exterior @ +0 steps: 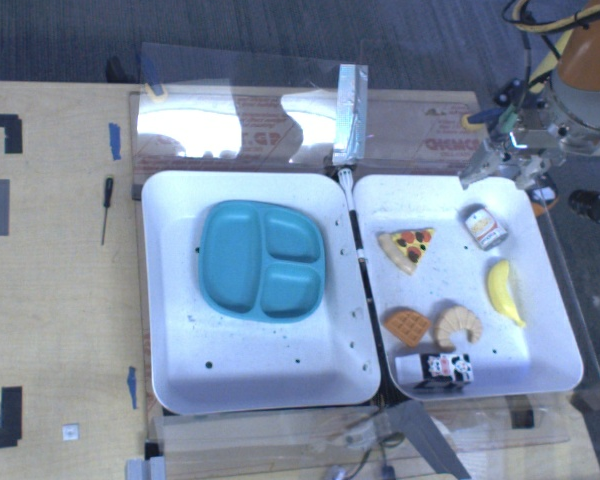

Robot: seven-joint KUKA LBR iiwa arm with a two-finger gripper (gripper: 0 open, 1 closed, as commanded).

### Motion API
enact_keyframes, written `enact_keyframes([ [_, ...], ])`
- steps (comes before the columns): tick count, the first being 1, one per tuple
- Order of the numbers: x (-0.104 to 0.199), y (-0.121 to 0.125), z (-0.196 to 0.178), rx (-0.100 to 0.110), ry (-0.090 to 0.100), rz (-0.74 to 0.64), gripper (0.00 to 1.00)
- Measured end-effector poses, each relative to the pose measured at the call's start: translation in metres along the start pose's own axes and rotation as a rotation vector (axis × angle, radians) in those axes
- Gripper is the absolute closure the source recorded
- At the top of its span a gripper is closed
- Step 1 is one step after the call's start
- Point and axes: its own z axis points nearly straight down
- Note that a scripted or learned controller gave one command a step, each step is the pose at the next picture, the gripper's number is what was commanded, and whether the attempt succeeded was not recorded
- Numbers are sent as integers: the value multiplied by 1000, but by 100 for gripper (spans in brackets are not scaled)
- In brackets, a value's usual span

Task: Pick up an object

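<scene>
Starting at the left of the frame, the left bin (170, 368) holds a blue divided plate (262, 260) lying flat in its middle, and nothing there calls for me right now. Crossing the seam between the bins, I come to the right bin (555, 353), where all the candidates lie. Near its upper left is a pizza slice (408, 247); below it, a round waffle (407, 325) sits just beside a croissant (459, 323), and under those two, at the bin's lower edge, a small black-and-white toy (447, 368). Further right, a little can (485, 227) lies tilted in the upper part of the bin, with a banana (504, 290) below it near the right wall. And then me: my gripper (515, 163) hangs at the upper right of the frame, over the bin's far corner, above and a touch right of the can. How my jaws stand I cannot tell from here; the tooling is a tangle of metal and cable. Nothing sits between them that I can see. So by my reckoning the pick has not begun: every object lies in the bin, and choosing, descending, closing and lifting all remain ahead.
</scene>
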Motion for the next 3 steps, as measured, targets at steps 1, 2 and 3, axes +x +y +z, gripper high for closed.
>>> enact_keyframes([
  [1, -49, -84, 127, 11, 1, -120, 0],
  [2, -59, -86, 159, -5, 7, -215, 0],
  [3, -61, -85, 148, -8, 2, -213, 100],
])
